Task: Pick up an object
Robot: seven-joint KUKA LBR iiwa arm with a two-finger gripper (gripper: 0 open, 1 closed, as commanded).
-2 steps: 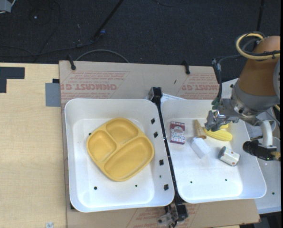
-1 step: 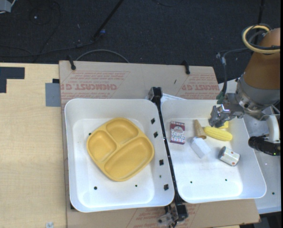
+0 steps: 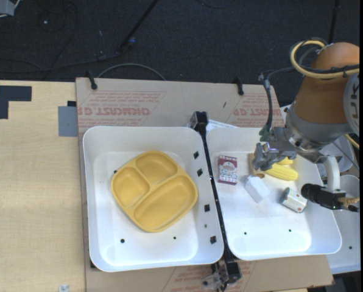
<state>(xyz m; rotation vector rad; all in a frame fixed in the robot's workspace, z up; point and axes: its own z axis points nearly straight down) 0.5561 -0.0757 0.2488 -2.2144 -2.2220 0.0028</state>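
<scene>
My gripper (image 3: 262,160) hangs low over the back of the right bin (image 3: 279,239). It is right beside a yellow corn-like toy (image 3: 284,173), which lies just to its right. A small brownish thing (image 3: 254,162) peeks out at its left side. In front of the gripper lies a white block (image 3: 255,188). A small red and white box (image 3: 228,169) rests to the left, near the divider. Toward the right wall sits a small white and silver piece (image 3: 293,200).
The left bin (image 3: 99,224) holds a yellow three-compartment plate (image 3: 154,190) at its middle. A black divider rail (image 3: 209,187) runs between the two bins. Cardboard lies under both bins, with a pale wooden bench to the left.
</scene>
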